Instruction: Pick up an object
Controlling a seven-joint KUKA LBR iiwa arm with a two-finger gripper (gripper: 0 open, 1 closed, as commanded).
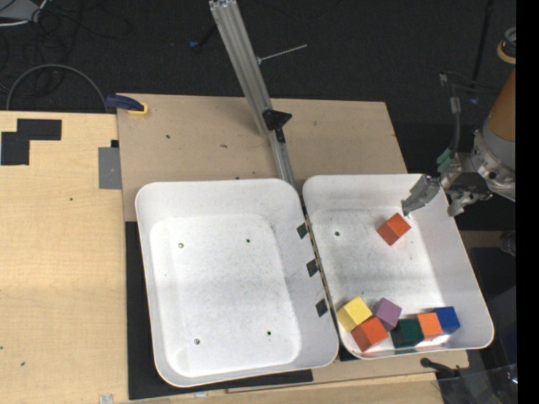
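Observation:
A red-orange cube (392,228) lies tilted in the upper part of the right bin (362,196). My gripper (438,202) hovers over that bin's upper right edge, open, with its two fingers spread apart and nothing between them. The left fingertip (414,202) ends just up and right of the cube; whether it touches the cube I cannot tell. Several more cubes cluster in the bin's lower corner: yellow (355,311), purple (387,310), red (369,333), green (407,332), orange (430,324) and blue (447,318).
The left bin (168,200) sits beside the right one, with black clips (312,267) along the shared edge. A slanted aluminium bar (244,66) runs from the top down to the gap between the bins. Bare wooden bench (59,251) lies to the left.

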